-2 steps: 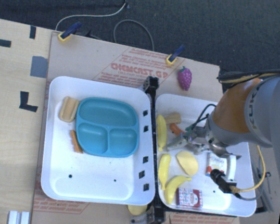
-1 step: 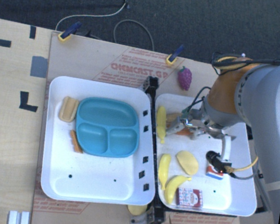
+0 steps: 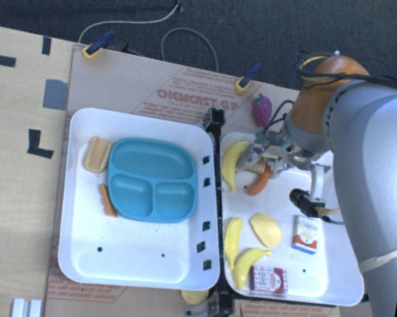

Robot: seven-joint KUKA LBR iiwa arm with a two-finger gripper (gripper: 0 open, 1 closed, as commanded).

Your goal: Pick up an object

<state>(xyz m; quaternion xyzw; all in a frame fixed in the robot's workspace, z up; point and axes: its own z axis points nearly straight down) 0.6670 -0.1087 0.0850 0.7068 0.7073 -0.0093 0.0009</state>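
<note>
My gripper [image 3: 264, 161] is low over the back of the right bin [image 3: 335, 284]. It hangs between a yellow banana [image 3: 231, 164] on its left and a small orange sausage-shaped piece [image 3: 258, 183] just below it. The gripper's body covers the top end of the orange piece, so whether the two touch is hidden. Further forward in the same bin lie a pale yellow wedge [image 3: 265, 230], two more bananas [image 3: 232, 240] [image 3: 248, 264] and two small red-and-white boxes [image 3: 307, 235] [image 3: 269, 279].
The left bin [image 3: 72, 246] holds a blue divided plate [image 3: 154, 180], a tan bread piece [image 3: 97, 154] and an orange stick [image 3: 108, 200]. A purple grape bunch [image 3: 262, 110] lies on the board behind the right bin. The grey arm covers the right side.
</note>
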